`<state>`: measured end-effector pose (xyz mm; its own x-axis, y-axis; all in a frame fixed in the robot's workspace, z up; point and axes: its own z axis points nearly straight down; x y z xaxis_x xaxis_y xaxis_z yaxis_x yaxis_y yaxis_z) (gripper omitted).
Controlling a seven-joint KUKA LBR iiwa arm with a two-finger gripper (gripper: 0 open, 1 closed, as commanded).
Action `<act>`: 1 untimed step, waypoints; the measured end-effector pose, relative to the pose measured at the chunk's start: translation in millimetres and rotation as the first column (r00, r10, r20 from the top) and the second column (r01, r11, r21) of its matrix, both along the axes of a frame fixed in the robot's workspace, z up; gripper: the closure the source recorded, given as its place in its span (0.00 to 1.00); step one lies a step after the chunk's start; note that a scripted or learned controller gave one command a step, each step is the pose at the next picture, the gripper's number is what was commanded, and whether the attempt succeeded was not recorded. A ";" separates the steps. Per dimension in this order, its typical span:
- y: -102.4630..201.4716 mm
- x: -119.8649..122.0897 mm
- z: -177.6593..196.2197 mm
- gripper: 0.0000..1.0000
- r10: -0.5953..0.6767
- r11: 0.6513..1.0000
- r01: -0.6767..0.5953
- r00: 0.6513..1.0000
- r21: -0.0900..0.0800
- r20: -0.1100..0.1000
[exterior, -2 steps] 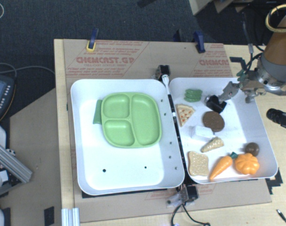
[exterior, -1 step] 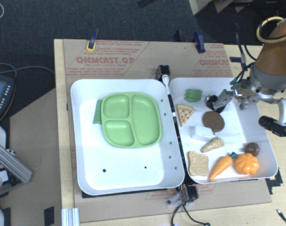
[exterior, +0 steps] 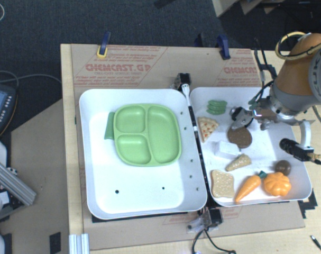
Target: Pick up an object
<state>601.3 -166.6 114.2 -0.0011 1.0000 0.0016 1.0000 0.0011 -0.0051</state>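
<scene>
My gripper hangs over the right bin, near its back middle. Just below it in the view lies a round brown cookie, and nothing shows held in the gripper. To its left are a green ridged piece and a pizza slice. Nearer the front lie a white block, a tan wedge, a bread slice, a carrot, an orange pepper and a small brown lump.
The left bin holds a green divided plate towards its back. The grey arm with its orange band comes in over the right bin's back right corner. A raised wall separates the two bins.
</scene>
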 end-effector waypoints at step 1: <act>1.3 0.8 -29.8 0.00 -0.001 1.000 0.001 1.000 0.000 0.004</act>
